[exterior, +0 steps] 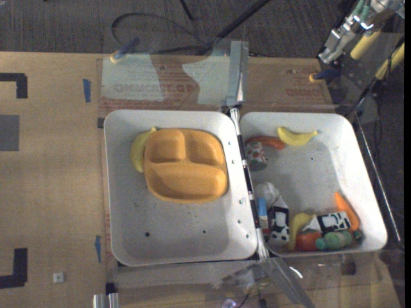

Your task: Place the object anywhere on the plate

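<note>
- Right bin [321, 165], front edge: a heap of small toys, with a green bottle [337, 239], a black-and-white block [334, 222], a carrot [347, 210] and a cow-patterned piece [278, 226].
- Right bin, back: banana [297, 135] just beside a red pepper [266, 142]; small can [255, 154] near the dividing wall.
- Left bin [173, 236]: orange plate [185, 164], three compartments, nothing on it; a yellow banana [138, 151] touches its left side, partly under it.
- Pincer [363, 24]: top right, above the desk [51, 191], well apart from both bins; grip state cannot be told.

Even overhead light, soft focus, faint shadows
</note>
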